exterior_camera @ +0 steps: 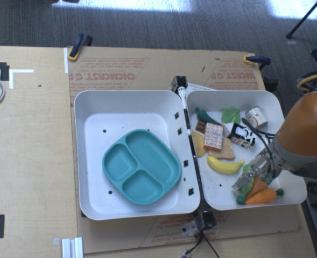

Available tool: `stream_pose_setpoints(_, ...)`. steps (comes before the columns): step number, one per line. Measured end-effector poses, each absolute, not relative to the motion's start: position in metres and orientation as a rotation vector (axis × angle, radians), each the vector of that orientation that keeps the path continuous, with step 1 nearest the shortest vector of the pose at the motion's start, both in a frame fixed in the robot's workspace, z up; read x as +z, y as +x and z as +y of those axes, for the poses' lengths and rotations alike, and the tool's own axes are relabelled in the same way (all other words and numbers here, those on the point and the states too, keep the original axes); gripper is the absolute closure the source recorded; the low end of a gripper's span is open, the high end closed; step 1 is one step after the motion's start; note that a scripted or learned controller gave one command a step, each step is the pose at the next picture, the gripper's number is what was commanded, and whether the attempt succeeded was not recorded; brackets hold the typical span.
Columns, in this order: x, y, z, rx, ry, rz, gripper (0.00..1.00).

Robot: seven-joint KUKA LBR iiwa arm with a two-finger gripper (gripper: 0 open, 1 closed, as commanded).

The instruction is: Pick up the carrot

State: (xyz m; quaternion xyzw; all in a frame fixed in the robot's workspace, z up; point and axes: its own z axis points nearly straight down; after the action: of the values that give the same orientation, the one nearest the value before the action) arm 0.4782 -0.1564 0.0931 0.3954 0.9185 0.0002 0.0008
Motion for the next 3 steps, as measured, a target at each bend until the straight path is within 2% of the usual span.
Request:
stream_pose_setpoints(1, 0.092, 0.478, -0.124, 0.001, 1.203, 2.901, 0.00)
stream_pose_setpoints(2, 0.092, 0.491, -0.145, 0.001, 1.653, 2.670, 0.00)
stream_pose_setpoints(3, 0.092, 0.581, -0.128, 0.000, 1.740, 2.614, 0.00)
